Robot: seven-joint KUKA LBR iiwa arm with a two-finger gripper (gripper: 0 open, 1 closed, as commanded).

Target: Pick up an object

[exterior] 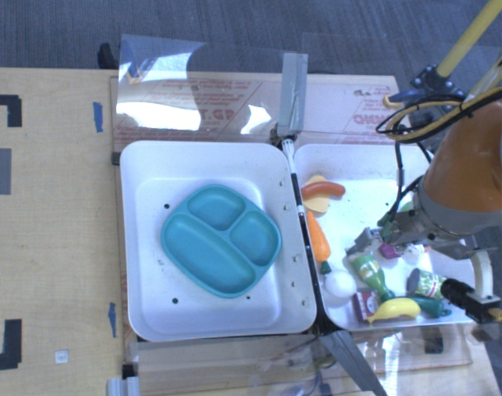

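Observation:
The right bin [358, 167] holds a small heap of toys. A red and tan hot dog [322, 190] lies at its far left, with an orange carrot [317, 236] below it. A white egg [340, 284] sits near the front, beside a green bottle [372, 272], a yellow banana [396, 308] and a green can [426, 285]. My gripper [381, 239] hangs low over the middle of this bin, just above the green bottle. A small purple piece [390, 251] shows right at the gripper's tip. The wrist hides what lies beneath it.
The left bin [143, 180] bears a blue divided plate [222, 239]. A metal divider [293, 97] runs between the bins at the back. Black and yellow cables [424, 110] hang at the upper right, above the arm's orange band [475, 167].

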